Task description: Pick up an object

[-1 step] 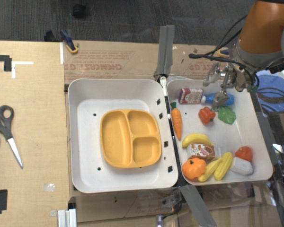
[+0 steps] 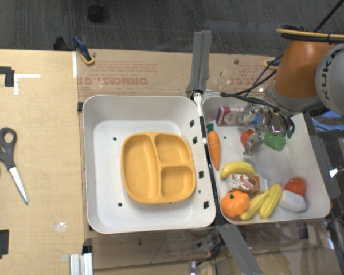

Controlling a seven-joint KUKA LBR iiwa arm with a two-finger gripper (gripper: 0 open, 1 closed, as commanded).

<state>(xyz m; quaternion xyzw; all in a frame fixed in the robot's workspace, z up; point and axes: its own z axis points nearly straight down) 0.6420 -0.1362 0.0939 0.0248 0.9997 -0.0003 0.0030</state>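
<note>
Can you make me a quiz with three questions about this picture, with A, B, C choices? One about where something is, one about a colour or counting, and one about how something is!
1. Where is the yellow divided plate?
A. In the left bin
B. In the right bin
C. On the floor

2. What colour is the carrot?
A. Blue
B. Orange
C. White

3. How is the plate lying?
A. Upside down
B. Standing on its edge
C. Flat, with its hollow sides up

Answers:
1. A, the plate sits in the middle of the left bin, away from the toy food.
2. B, the carrot is orange with a green top, beside the wall between the bins.
3. C, you can see down into its three compartments.
</note>
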